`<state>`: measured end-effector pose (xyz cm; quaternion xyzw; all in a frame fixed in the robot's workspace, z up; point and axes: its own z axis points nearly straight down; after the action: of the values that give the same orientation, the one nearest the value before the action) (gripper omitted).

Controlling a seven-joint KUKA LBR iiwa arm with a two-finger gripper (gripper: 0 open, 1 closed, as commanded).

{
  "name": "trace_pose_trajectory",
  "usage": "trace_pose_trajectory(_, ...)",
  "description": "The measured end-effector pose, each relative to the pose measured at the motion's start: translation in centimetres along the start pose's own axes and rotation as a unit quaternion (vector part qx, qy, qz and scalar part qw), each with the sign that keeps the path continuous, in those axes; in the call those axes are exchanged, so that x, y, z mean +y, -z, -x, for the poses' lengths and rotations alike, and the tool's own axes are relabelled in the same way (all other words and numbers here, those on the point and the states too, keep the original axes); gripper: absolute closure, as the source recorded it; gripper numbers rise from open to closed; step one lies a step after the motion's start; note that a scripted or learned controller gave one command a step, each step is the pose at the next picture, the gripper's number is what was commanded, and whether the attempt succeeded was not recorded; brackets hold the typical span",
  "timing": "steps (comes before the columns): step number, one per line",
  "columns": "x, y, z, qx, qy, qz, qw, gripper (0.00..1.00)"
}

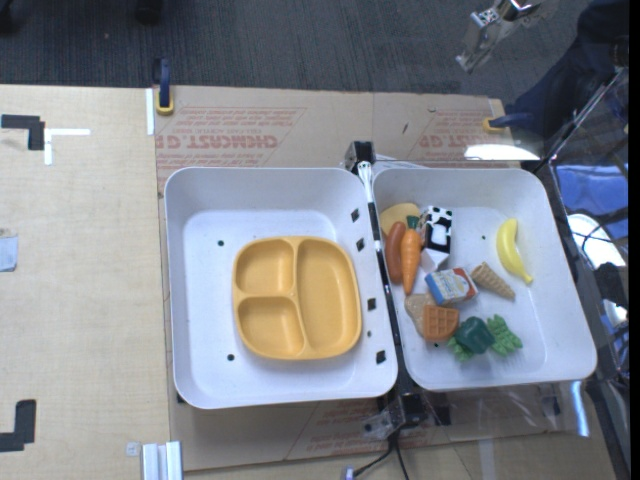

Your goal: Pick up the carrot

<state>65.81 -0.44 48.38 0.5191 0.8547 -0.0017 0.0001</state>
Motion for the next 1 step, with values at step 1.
trace_pose_trajectory(1, 0.46, 2.04, -4.62, -0.002, 0.086, 0.003, 0.9963, 0.0)
